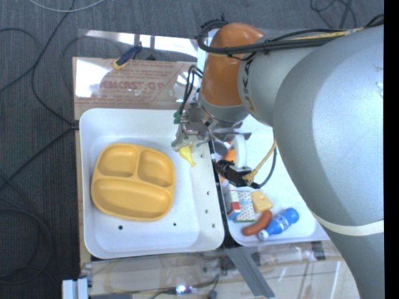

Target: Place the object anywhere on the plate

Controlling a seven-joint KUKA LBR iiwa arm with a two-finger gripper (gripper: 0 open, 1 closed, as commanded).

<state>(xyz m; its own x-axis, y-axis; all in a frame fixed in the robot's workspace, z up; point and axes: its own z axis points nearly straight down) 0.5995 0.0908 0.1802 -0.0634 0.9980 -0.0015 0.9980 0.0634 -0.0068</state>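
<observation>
Hand [187, 143] clamped on small yellow piece [187, 155], right of yellow plate [133, 181]. Release here: piece misses plate, lands on left bin [206, 198] floor.

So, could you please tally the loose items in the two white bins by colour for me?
Yellow: 3 (compartment plastic plate, small yellow piece at the gripper, cheese-like wedge)
Red-brown: 1 (toy sausage)
Blue: 1 (small plastic bottle)
Total: 5; others are hidden under the arm.
</observation>
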